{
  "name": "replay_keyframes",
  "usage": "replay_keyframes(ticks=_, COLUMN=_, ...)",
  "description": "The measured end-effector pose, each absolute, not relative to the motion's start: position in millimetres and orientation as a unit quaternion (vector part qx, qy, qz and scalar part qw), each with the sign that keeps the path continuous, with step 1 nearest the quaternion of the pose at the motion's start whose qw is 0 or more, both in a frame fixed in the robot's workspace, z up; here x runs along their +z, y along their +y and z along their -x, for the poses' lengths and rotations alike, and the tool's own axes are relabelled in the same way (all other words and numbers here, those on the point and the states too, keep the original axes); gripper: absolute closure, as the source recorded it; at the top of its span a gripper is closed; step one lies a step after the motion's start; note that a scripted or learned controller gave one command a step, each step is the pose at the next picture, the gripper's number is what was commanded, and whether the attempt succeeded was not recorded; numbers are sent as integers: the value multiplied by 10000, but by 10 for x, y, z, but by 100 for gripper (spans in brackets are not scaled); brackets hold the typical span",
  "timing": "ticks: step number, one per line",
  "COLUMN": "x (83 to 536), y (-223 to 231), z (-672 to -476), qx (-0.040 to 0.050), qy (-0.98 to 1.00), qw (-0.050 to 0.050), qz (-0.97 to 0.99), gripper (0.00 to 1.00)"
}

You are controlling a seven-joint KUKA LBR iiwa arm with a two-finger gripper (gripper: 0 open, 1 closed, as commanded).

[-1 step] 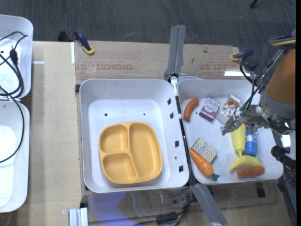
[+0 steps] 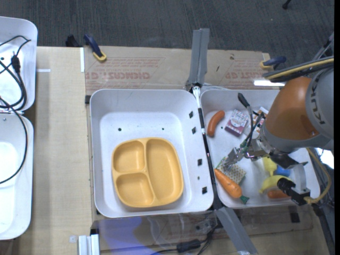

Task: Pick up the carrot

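Observation:
The carrot [image 2: 228,183] is orange with a green stub at its lower end. It lies slanted near the front left corner of the right bin [image 2: 208,149]. My gripper [image 2: 237,156] hangs over the middle of that bin, just above and to the right of the carrot's upper end. It sits over a small checkered pad [image 2: 235,171] that lies next to the carrot. The grey arm with its orange band [image 2: 289,113] reaches in from the right and hides part of the bin behind it.
A sausage [image 2: 214,122] and a purple packet [image 2: 236,122] lie at the back of the right bin. Yellow, blue and orange toys [image 2: 272,183] crowd its front right. The left bin [image 2: 106,142] holds a yellow divided plate [image 2: 170,193].

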State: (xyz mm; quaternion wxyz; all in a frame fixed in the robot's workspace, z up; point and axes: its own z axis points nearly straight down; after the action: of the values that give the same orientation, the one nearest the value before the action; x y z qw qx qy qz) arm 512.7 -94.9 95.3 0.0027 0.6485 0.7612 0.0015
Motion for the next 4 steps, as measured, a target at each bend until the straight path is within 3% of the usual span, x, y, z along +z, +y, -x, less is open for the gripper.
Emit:
replay_keyframes(ticks=1, x=952, y=-970, z=-4806, qx=18, qy=9026, qw=42, qz=-4305, gripper=0)
replay_keyframes(ticks=4, x=967, y=-1058, z=-4838, qx=7, qy=9999, qw=99, qz=-97, gripper=0)
